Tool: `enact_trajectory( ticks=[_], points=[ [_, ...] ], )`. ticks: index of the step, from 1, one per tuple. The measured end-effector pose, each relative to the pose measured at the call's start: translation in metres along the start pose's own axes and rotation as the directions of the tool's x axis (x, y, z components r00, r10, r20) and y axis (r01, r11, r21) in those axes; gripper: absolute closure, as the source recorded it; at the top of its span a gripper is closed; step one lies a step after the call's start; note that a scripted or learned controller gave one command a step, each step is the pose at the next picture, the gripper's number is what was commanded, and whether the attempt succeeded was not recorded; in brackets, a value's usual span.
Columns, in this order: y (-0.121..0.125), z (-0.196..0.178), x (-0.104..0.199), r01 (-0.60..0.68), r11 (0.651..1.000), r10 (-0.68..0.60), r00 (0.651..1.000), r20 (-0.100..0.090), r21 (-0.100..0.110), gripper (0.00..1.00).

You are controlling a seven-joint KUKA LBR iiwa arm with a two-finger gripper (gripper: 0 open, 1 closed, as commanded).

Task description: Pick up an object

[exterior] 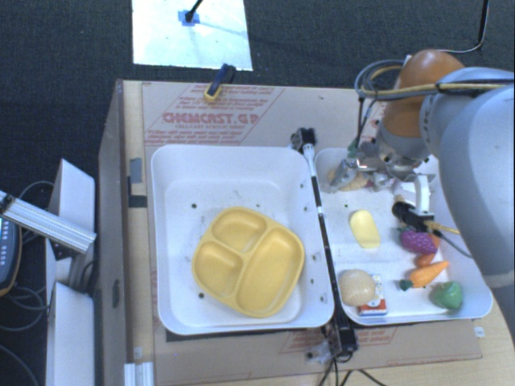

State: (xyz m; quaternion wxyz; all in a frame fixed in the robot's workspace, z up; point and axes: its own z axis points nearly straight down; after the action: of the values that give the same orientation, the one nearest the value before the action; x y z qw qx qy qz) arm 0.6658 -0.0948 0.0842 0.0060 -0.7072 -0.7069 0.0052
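Camera view: gripper (358, 173) low at right bin's (475, 302) far corner, over tan item (348, 182); finger state — cannot tell. Step, judged: reaching for pick. Next: close, lift straight. Nearby: yellow block (364, 228), purple grapes (418, 240), carrot (426, 274). Left bin (173, 167) holds yellow divided plate (248, 260). Cardboard-covered bench (233, 111), dark carpet (64, 55).

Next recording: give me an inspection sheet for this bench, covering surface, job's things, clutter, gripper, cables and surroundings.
Surface: two shallow white bins, left bin and right bin, on a cardboard-covered bench.
Job's things: right bin holds a pale yellow block, purple grape bunch, orange carrot, green rounded toy, beige round toy.
Clutter: yellow three-compartment plate in left bin.
Gripper: two-finger gripper low at the right bin's far corner; finger state unclear.
Cables: grey hoses at wrist.
Surroundings: dark carpet, white sheet.
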Motion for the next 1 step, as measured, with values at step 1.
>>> enact_trajectory(
  ticks=[1],
  points=[
    [-0.0420, -0.0001, -0.0770, 0.002, 1.000, -0.002, 1.000, 0.002, -0.017, 0.00]
  ],
)
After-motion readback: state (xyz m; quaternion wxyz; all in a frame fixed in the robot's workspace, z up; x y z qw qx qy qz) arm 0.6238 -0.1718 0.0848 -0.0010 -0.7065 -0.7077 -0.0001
